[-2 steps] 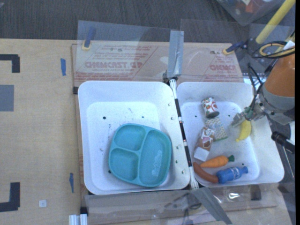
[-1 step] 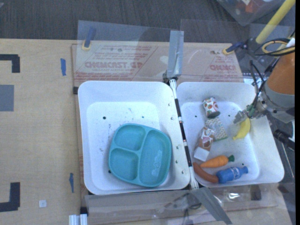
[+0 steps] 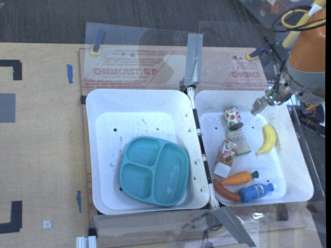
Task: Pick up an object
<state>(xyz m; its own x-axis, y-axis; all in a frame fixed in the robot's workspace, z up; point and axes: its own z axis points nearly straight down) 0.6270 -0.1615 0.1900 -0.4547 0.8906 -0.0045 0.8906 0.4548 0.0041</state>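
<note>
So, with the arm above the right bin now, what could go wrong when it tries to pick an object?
1. The carrot, blue bottle and a brown item lie packed together; a grasp there may catch two things or slip.
2. The banana lies near the right bin's wall, which could block the gripper.

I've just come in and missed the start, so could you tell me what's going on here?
A robot arm is set to pick up an object from the right bin. Its end effector hovers over that bin's far edge, above the toy banana, holding nothing. The carrot, blue bottle and small cartons lie untouched. The left bin holds a teal divided plate.
</note>
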